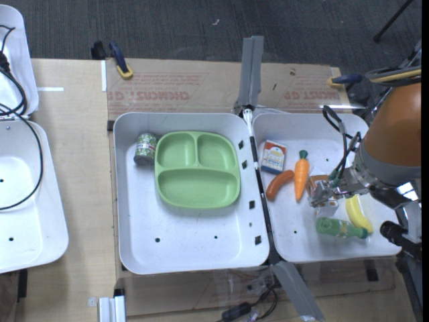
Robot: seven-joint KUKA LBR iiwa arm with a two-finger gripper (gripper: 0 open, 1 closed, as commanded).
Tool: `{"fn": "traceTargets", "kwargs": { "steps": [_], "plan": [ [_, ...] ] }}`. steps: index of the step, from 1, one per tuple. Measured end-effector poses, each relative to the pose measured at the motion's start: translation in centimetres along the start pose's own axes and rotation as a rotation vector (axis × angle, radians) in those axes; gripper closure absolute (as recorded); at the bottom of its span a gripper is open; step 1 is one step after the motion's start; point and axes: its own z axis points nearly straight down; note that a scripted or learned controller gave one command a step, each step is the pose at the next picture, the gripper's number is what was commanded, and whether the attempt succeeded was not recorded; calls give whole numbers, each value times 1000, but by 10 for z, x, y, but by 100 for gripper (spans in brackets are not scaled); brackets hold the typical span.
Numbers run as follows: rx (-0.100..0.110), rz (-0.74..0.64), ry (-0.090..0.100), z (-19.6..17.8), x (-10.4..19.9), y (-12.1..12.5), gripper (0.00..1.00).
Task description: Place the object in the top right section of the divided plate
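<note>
Task object not identifiable. Green divided plate (198, 170) in left bin (134, 233), two small sections at far side, one large section near side. Small can (144, 148) just beside plate's left edge. Right bin (295, 243) holds carrot (301, 174), orange sausage-like piece (279, 184) touching it, small carton (273, 157), banana (356, 212), green bottle (340, 228) lying flat. Gripper (324, 194) low over right bin, between carrot and banana; grip state: cannot tell.

A robotics lab is indicated: 2 white bins (127, 247) set on a cardboard-covered bench (188, 89), cables (17, 99) trailing.
</note>
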Motion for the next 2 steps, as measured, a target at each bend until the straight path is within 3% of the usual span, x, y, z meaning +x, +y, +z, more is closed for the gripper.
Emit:
{"fn": "traceTargets", "kwargs": {
  "steps": [1,2],
  "plan": [
    [4,42,0,2,62,64,100],
    [4,-66,0,2,80,34,100]
  ]
}}
